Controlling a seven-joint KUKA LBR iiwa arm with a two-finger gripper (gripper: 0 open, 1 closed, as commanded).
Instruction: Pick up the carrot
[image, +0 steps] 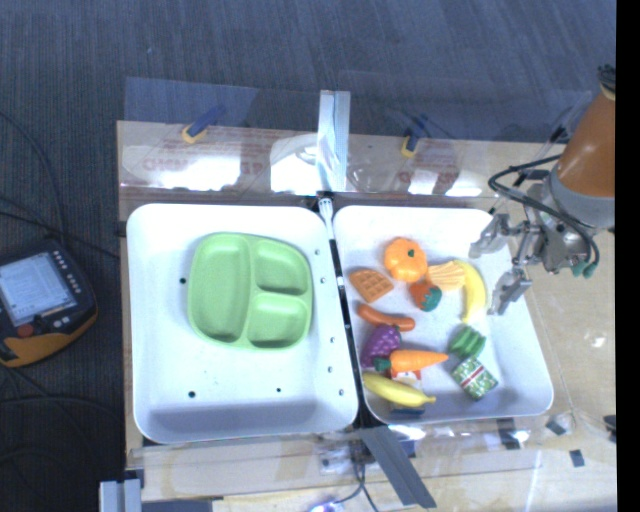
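The carrot (418, 358), orange and tapering to the right, lies flat in the right bin (525, 400), near its front. It sits among other toy foods, between purple grapes (380, 343) and a green pepper (466, 340). My gripper (498, 264) hangs over the bin's right rim, up and to the right of the carrot and well apart from it. Its two fingers (487, 238) are spread open, with nothing between them.
The right bin also holds an orange fruit (405, 258), a waffle (371, 285), a strawberry (428, 295), a yellow banana-like piece (470, 284) close to my fingers, a red sausage (386, 318), a banana (398, 390) and a green can (474, 378). A green divided plate (250, 290) fills the left bin.
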